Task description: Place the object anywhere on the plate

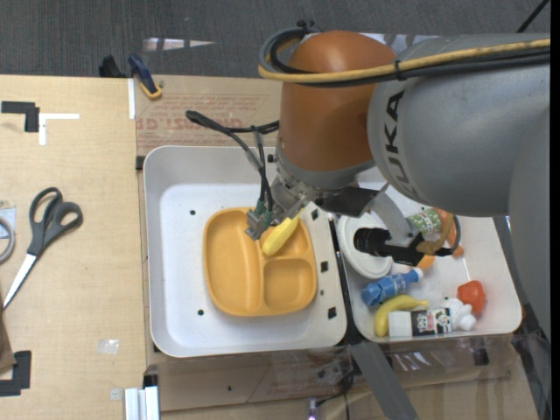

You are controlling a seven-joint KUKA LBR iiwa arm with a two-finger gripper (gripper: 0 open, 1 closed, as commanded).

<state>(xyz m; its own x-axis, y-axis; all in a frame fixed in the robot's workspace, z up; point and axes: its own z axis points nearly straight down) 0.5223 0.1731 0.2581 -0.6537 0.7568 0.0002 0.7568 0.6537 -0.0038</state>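
A yellow divided plate [236,265] lies in the left bin [175,261]. My gripper [271,226] hangs over the plate's upper right part, under the orange wrist band. A small yellow banana-like object [280,234] sits between its fingers, tilted, just above or touching the plate's surface. The fingers are closed around the object's upper end. The arm's large grey and orange body covers the bins' far edges.
The right bin [494,318] holds a white bowl with a black item [372,241], a blue bottle [389,285], a yellow banana [395,309], a red piece [471,293] and other small toys. Scissors [39,230] lie on the wooden bench at left.
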